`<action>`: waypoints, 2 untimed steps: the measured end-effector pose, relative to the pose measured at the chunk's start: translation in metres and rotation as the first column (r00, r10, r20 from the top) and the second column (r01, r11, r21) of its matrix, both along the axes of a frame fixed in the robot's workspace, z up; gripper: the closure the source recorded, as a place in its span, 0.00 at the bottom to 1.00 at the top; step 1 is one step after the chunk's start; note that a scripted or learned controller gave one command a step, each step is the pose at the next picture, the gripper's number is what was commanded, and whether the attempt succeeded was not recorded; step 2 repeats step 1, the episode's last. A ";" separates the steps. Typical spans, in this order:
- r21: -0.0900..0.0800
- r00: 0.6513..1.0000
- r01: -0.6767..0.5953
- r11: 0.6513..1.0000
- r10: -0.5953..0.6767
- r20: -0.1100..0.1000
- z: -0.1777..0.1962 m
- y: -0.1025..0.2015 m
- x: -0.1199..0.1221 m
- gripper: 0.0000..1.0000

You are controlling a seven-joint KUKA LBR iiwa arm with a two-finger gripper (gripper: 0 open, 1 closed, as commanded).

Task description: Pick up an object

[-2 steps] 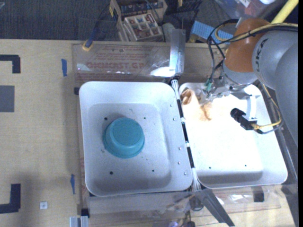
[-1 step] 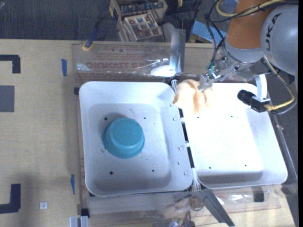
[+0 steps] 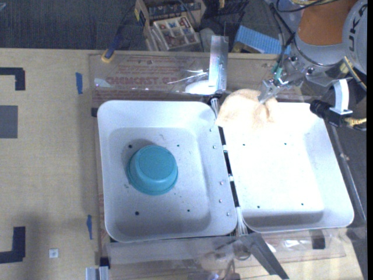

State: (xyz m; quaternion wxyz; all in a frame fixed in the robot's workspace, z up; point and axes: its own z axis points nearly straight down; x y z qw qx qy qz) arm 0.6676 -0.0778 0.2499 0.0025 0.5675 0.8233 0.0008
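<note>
- Camera view: the two-finger gripper (image 3: 269, 92) hangs over the right white bin's (image 3: 291, 214) far left corner, pinching the pale, crumpled cloth-like lump (image 3: 245, 111) (apparently at its upper right edge); the lump trails leftward from the fingertips.
- The round teal plastic bowl (image 3: 152, 168) sits upside down in the left white bin (image 3: 111, 118), well apart from the gripper.

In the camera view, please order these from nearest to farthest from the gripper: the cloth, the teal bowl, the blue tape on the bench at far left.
1. Cloth: at the right bin's top-left corner, right by the gripper.
2. Teal bowl: in the middle of the left bin.
3. Blue tape: on the bench, left of both bins.
</note>
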 end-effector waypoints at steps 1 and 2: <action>0.001 0.963 -0.269 0.963 0.269 -0.004 -0.049 0.008 -0.003 1.00; 0.001 0.963 -0.269 0.963 0.269 -0.004 -0.049 0.008 -0.003 1.00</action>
